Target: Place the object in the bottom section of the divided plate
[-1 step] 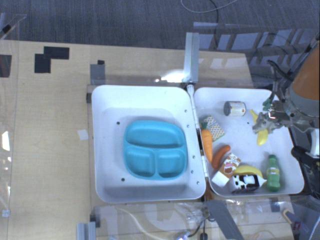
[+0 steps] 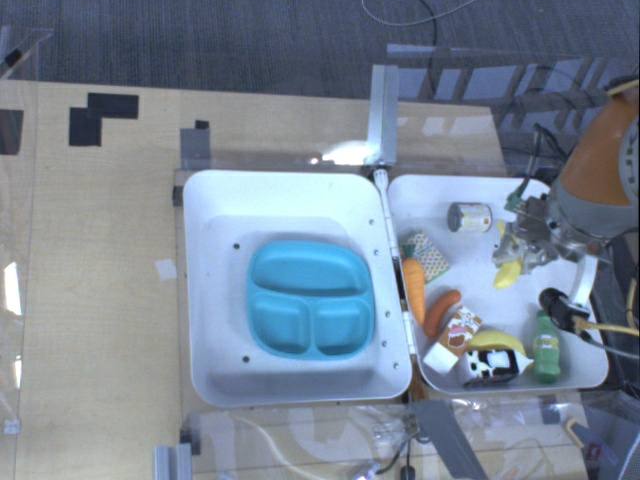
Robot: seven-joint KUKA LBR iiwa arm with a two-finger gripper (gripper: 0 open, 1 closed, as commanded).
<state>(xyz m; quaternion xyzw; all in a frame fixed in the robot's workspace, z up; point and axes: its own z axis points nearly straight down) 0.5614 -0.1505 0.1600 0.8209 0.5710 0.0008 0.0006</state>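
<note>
The gripper [image 2: 522, 243] hangs over the right bin [image 2: 440, 196], fingers clamped on a small yellow object [image 2: 507, 274], with the blue divided plate [image 2: 309, 299] well left of them.

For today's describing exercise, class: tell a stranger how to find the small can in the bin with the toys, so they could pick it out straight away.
Start at the right-hand white bin, the one crowded with toy food. Look to its far half, away from the pile along the near edge. There the small can lies on its side, alone on bare white floor; it is the only silver, cylindrical thing, while its neighbours are brightly coloured.
</note>
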